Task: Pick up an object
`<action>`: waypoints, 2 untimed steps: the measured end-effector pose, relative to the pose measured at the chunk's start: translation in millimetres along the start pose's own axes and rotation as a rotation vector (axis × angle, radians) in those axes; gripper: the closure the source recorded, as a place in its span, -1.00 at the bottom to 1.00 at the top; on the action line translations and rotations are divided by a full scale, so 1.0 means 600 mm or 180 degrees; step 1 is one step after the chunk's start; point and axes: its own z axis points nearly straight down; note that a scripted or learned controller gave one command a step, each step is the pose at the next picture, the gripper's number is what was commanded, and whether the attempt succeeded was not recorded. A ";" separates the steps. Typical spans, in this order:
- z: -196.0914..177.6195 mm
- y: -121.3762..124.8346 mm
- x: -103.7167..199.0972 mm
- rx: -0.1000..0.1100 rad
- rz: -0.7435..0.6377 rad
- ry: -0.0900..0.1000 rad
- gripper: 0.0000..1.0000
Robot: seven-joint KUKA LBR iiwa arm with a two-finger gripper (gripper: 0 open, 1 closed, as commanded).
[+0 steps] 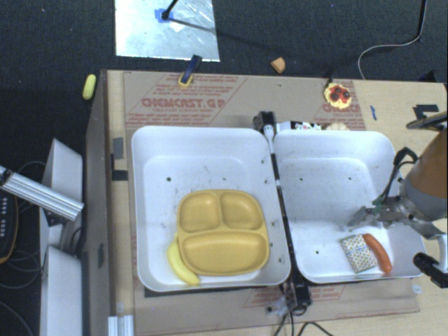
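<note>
Orange sausage [378, 253] lying in the right bin [329, 152], touching a speckled white packet [358, 253] on its left. Gripper [364, 215] just above the packet, fingers apparently spread, holding nothing. Left bin [203, 142] beside it holds a yellow divided plate [222, 231] and banana [180, 266]. Cardboard [183, 102] behind reads "CHEMCAST GP".

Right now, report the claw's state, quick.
Claw: over the right bin, beside the patterned packet and the hot dog sausage; nothing visibly between its fingers, but open or closed cannot be told.
</note>
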 end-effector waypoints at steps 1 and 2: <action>-0.217 -0.016 -0.001 -0.0005 -0.0007 -0.0006 -1.00; 0.005 -0.021 0.001 0.0020 0.0001 0.0007 -1.00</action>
